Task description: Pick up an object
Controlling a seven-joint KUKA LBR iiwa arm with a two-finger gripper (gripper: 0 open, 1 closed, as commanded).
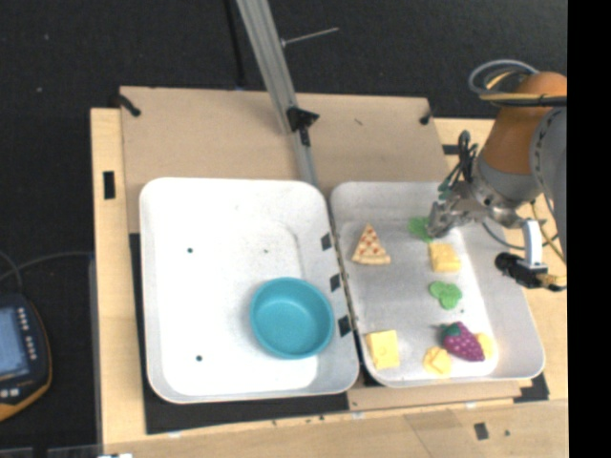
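My gripper (440, 222) is down in the right bin (401, 203), at its far right part, right over a small green piece (418, 227) that shows just to its left. Directly in front of the gripper lies a yellow block (444, 257). A pizza-slice toy (369, 246) lies to the left. Nearer the front are a green leafy toy (445, 294), purple grapes (462, 341), a yellow cheese cube (384, 348) and a small yellow piece (437, 360).
The left bin (191, 218) holds a blue bowl (290, 317) at its front right. A grey metal pole (277, 74) slants up from between the bins. The arm's orange band (520, 127) stands over the right bin's far right corner.
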